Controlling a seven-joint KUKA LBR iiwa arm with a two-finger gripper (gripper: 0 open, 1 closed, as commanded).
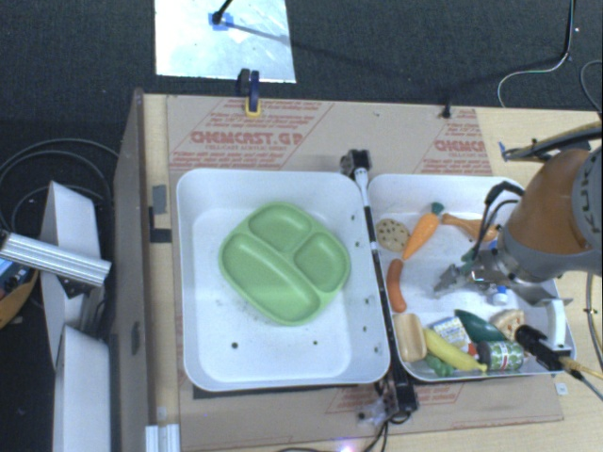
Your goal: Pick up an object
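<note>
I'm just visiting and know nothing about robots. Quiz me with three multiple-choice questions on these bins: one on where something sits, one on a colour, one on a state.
1. Where is the divided plate?
A. left bin
B. right bin
C. on the floor

2. What colour is it?
A. red
B. green
C. blue

3. How does the carrot in the right bin lie?
A. held in the air
B. standing upright
C. flat on the bin floor

Answers: 1 A, it fills the middle of the left bin. 2 B, it is pale green. 3 C, it lies flat beside the cookie.
</note>
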